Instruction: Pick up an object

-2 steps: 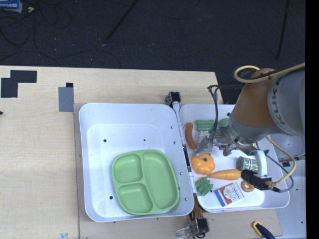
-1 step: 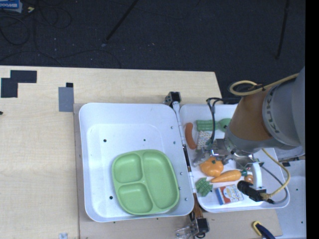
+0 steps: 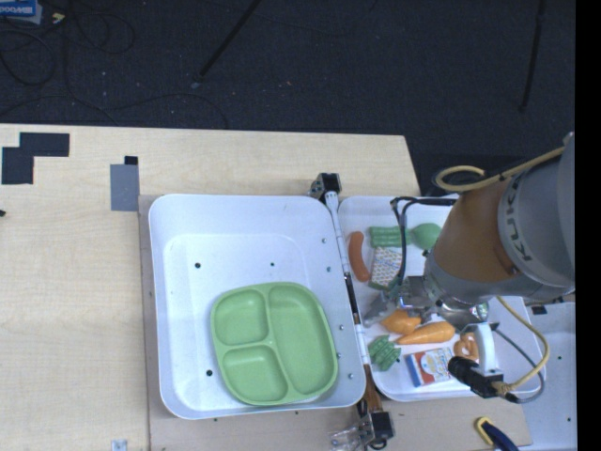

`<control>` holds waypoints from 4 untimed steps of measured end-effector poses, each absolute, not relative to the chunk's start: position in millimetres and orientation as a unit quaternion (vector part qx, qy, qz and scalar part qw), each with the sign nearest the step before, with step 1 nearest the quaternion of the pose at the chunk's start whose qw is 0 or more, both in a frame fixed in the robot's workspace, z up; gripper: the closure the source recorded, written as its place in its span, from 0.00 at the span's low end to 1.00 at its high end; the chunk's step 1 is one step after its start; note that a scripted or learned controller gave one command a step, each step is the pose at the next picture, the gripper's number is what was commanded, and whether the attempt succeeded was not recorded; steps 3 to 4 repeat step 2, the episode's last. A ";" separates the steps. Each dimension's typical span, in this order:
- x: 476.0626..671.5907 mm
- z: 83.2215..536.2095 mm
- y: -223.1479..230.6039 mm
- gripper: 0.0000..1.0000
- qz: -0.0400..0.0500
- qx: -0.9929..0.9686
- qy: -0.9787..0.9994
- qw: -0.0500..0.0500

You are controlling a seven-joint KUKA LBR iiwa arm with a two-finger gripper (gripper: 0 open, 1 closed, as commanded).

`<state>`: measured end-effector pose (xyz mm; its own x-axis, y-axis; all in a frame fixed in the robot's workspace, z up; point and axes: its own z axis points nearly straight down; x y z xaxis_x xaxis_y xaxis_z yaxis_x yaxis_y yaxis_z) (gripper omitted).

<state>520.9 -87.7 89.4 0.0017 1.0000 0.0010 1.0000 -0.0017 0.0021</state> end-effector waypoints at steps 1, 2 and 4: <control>520.6 98.7 -87.9 1.00 0.001 0.709 0.705 -0.002; 537.8 210.5 -19.5 1.00 -0.001 0.707 0.707 -0.001; 537.8 210.5 -19.5 1.00 -0.001 0.707 0.707 -0.001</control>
